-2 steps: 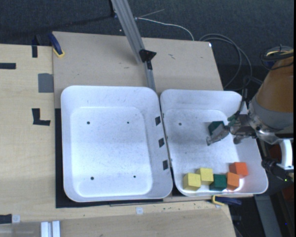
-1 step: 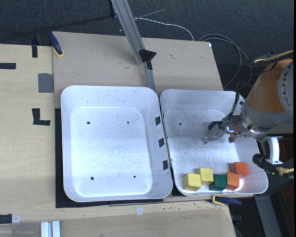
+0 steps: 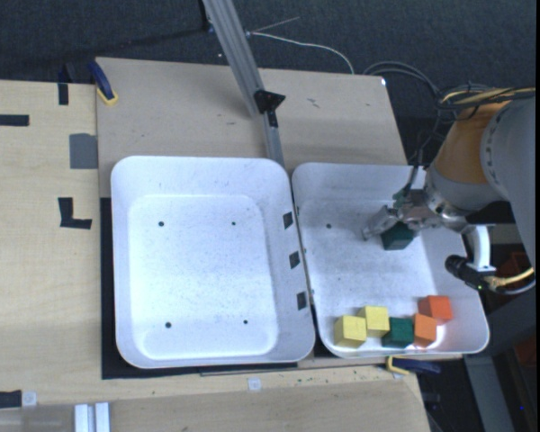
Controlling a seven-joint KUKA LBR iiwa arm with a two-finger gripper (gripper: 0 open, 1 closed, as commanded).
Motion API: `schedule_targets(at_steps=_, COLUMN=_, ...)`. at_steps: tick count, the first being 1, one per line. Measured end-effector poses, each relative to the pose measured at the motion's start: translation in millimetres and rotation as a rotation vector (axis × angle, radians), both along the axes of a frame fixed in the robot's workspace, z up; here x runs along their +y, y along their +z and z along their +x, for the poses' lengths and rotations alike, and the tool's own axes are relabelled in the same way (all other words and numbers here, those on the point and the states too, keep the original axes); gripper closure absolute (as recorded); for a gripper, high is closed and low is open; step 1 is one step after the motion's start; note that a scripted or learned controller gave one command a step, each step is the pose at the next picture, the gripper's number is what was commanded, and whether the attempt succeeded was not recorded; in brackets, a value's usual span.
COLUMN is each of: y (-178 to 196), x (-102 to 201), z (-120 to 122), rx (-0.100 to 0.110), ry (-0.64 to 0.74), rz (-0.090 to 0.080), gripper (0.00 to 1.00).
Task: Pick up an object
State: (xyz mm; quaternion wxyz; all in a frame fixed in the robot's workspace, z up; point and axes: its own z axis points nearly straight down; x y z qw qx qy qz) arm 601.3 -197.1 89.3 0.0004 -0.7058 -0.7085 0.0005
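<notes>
- So the arm [image 3: 495, 151] came in from the right, orange band visible above the wrist, and its gripper [image 3: 394, 226] was over the upper middle of the right bin [image 3: 342, 196].
- A dark green block [image 3: 397, 237] sat right at the tips of the fingers [image 3: 378, 229], looking pinched between them, but honestly I couldn't tell from this slanted view whether it was lifted or just resting on the bin floor.
- The other stuff was all bunched along the near edge of the right bin: a yellow block [image 3: 350, 329], a second yellow block [image 3: 377, 318] touching it, a green block [image 3: 400, 331] just beside that, then an orange block [image 3: 424, 329] and a red-orange block [image 3: 438, 309] tucked in the corner.
- That cluster was well apart from the gripper, so nothing crowded the grab spot. Bin floor around the dark green block was bare.
- The left bin [image 3: 198, 174] sat side by side with the right one, rims touching in the middle.
- A grey metal pole [image 3: 238, 48] ran diagonally down from the top toward the seam between the bins, with a black clamp [image 3: 268, 102] on it.
- The worktop [image 3: 36, 241] had black tape marks [image 3: 69, 214] on the left side, plus a blue-yellow clip [image 3: 104, 84] near the back corner of the board.
- Some cables [image 3: 414, 79] trailed behind the arm at the back right.
</notes>
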Motion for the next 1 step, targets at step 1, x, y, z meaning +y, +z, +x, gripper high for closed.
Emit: schedule_targets(at_steps=1, y=12.0, x=-0.1, z=-1.2, rx=0.002, ry=0.0, rz=-0.002, gripper=1.0)
